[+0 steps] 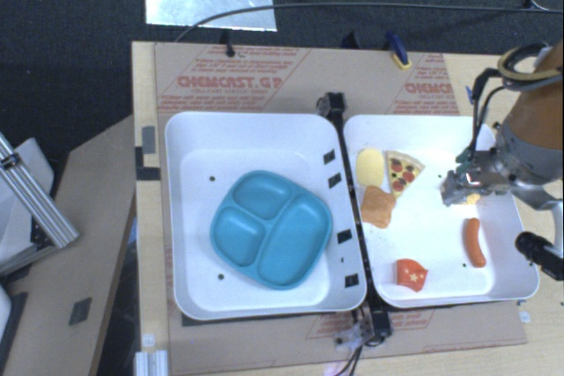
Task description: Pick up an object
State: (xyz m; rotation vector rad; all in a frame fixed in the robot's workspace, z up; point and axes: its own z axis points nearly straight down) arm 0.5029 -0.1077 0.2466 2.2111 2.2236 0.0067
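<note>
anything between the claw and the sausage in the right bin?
Nothing visible. The claw sits over bare bin floor at the right bin's far right, and the sausage lies just below it in the view, apart from the other food.

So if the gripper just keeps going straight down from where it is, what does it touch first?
Probably the bare floor of the right bin. The gripper hangs over its right side, with the sausage nearer the camera and the pizza slice off to the left. Depth is hard to judge from this slant.

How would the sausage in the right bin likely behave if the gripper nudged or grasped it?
The sausage looks rounded and elongated, so a sideways nudge would probably roll it. Its glossy skin suggests it could slip from the fingers. It seems small, likely light.
</note>
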